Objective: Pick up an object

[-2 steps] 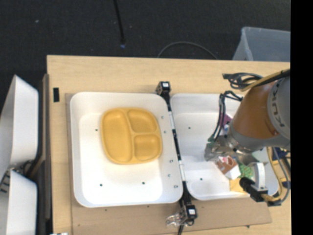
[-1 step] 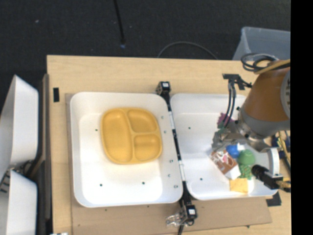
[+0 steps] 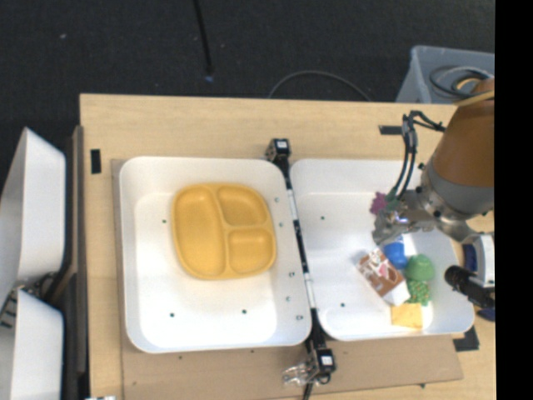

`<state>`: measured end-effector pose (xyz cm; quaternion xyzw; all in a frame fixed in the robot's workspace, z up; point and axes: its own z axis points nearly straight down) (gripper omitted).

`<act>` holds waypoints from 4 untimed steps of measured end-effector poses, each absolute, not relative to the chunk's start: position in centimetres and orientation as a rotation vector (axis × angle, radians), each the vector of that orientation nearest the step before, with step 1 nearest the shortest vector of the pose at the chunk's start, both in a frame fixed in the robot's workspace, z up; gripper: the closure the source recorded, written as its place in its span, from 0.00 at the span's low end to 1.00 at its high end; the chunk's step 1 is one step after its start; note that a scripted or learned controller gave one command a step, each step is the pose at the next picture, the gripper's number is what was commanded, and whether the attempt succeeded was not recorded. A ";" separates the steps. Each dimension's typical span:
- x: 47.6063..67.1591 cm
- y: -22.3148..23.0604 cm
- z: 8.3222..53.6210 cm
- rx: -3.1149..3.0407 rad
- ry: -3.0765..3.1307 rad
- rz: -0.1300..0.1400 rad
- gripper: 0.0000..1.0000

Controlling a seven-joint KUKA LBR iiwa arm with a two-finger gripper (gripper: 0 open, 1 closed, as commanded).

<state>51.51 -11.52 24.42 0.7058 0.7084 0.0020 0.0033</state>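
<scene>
At the lower right of the frame, in the right bin [image 3: 333, 192], we see a small cluster of objects: a blue piece [image 3: 395, 251], a green lumpy toy [image 3: 420, 275], a brown-and-white packet [image 3: 383, 275] and a yellow block [image 3: 407, 315] nearest the bin's lower edge. They lie close together, some touching, so any of them could serve as the thing to pick up. Just above the cluster hangs the gripper [image 3: 391, 223], low over the blue piece; we cannot tell how it is set, nor whether anything is in it. In our judgement the step in hand is the descent onto one object. To do it well, we would centre over a single item, favouring the blue piece directly below, and come straight down so the neighbours are not nudged. Further left, the left bin [image 3: 141, 223] carries a yellow divided tray [image 3: 223, 228], well apart from the work.
</scene>
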 end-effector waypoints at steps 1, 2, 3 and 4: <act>51.7 -11.6 28.6 2.213 2.222 0.005 1.00; 52.5 -6.4 29.0 2.212 2.228 0.004 1.00; 54.3 -1.0 27.7 2.212 2.228 0.002 1.00; 55.5 3.4 27.3 2.214 2.228 0.002 1.00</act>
